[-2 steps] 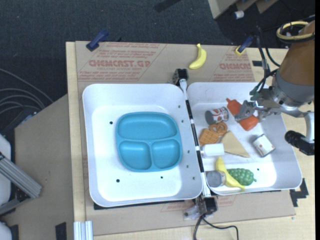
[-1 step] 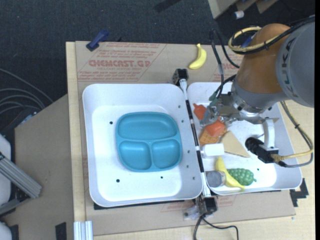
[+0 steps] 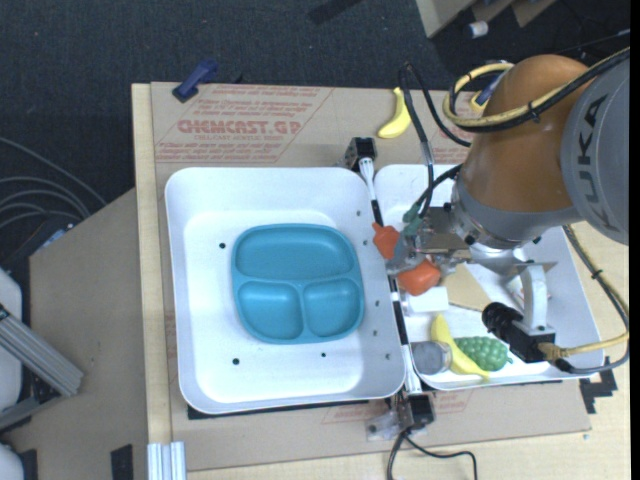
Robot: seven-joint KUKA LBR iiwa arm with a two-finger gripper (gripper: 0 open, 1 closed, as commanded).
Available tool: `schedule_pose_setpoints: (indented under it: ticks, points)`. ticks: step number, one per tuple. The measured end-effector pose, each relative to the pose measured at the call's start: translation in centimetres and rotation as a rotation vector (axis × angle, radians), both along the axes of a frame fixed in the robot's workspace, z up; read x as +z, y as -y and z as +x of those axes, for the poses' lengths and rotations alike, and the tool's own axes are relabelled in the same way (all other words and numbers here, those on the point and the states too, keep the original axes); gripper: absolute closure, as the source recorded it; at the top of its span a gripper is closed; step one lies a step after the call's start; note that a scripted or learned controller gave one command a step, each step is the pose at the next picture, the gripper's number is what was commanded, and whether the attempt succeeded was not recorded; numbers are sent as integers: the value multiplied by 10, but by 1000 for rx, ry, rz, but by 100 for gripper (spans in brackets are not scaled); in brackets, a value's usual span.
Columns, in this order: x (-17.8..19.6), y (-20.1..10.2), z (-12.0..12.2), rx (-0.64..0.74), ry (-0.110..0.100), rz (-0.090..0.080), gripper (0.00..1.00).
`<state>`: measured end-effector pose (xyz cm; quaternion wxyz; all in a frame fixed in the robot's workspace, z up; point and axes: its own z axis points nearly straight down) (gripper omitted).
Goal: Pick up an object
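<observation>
Several small objects crowd the right bin (image 3: 590,298) in the camera view: an orange piece (image 3: 420,277) just under the gripper (image 3: 415,251), a yellow piece (image 3: 447,339), a green one (image 3: 482,351). Whether the gripper is clenched cannot be told. Working hard against the bin's left wall, it could snag the rim or nudge the orange piece aside.

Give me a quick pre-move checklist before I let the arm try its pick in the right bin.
1. Gripper over the right bin: ok.
2. Orange object just below the gripper: ok.
3. Object seen between the fingers: cannot tell.
4. Other picks within the bin, green bumpy item and yellow piece: ok.
5. Blue divided tray sits in the left bin, out of the way: ok.
6. Cable drapes across the right bin: not ok.
</observation>
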<state>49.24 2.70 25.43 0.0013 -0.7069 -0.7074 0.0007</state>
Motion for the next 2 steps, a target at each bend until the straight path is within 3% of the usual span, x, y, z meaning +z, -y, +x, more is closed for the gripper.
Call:
schedule_pose_setpoints:
  ticks: [1, 2]
  points:
    - [8, 5, 13, 0, 3, -1, 100]
    - [-2, -44, -12, 0, -2, 0, 100]
